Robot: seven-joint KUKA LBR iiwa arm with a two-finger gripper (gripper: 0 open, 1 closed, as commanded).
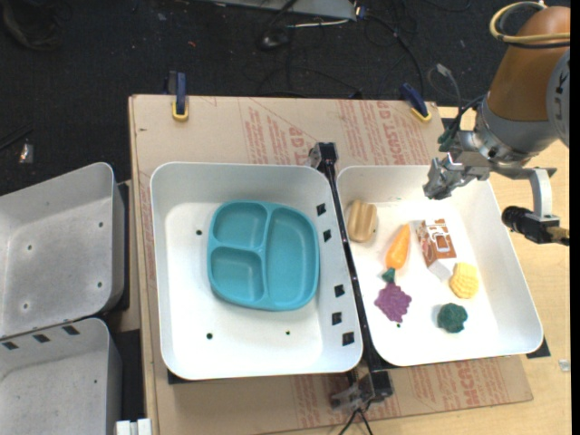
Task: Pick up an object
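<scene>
From where I stand, the grey arm with its orange band [533, 57] reaches in from the right, and its dark end effector [441, 180] hangs over the far rim of the right-hand shallow white bin [507, 288]. It is small and dark against the bin wall, so I cannot tell how its parts are set, and nothing shows in its hold.

The toy foods lie loose on the floor of that bin. A tan ridged bread-like piece [362, 220] sits nearest the divider between the bins. Just beside it, toward the near side, is an orange carrot-shaped piece [398, 246] lying at a slant, with a small green bit at its lower end. To the right of the carrot lies a small brown and white printed packet [434, 240], also slanted. Near the packet's lower end is a yellow corn-shaped piece [464, 281]. Below the carrot is a purple grape-cluster piece [393, 303], and to its right a dark green broccoli-shaped piece [451, 317]. All of them sit apart from the end effector, which is above the far part of the bin.

The left-hand shallow white bin [181, 333] holds a teal plastic divided tray with three compartments [264, 255], lying flat near its middle. Both bins rest on a tan cardboard-covered counter [245, 120], held at its far edge by a yellow and blue clamp [179, 98].
</scene>
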